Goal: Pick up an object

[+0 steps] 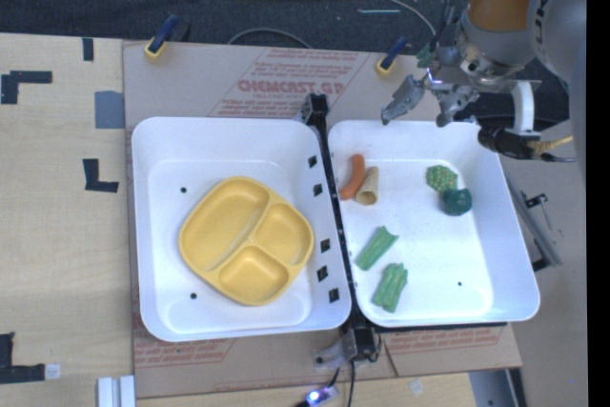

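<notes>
The gripper [422, 106] hangs spread wide, holding nothing. Nearest below it lie the carrot [354, 176] and broccoli [441, 177]; probably best to drop straight, straddling one. Green pieces [390, 287] sit farther off.

Even, bright overhead light, soft shadows, mild glare on the white bins [152, 205], slightly soft focus.

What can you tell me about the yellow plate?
The yellow plate looks like smooth plastic, with rounded corners and three sections: one long, two smaller. It lies flat, right way up and turned at a slant, in the middle of the left bin. Its sections hold nothing. It rests on the bin's floor, apart from the walls.
</notes>
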You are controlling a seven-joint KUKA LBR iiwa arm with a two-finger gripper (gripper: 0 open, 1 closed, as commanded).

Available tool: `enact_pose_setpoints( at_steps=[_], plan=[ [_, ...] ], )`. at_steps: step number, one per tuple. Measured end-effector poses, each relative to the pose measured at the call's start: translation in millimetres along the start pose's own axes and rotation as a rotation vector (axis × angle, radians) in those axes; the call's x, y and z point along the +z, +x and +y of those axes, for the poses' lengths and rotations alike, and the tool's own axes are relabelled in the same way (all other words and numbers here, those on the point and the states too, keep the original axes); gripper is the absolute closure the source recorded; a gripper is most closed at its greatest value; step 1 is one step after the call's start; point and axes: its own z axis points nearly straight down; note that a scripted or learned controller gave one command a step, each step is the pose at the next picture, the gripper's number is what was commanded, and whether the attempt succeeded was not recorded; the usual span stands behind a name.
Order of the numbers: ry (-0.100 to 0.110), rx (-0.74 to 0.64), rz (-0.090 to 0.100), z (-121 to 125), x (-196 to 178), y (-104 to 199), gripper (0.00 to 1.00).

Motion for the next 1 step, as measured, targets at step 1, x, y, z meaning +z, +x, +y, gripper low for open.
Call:
enact_pose_setpoints(
  at_steps=[1],
  plan=[
    [-0.013, -0.003, -0.001, 1.8, -8.7, 0.3, 0.00]
  ],
)
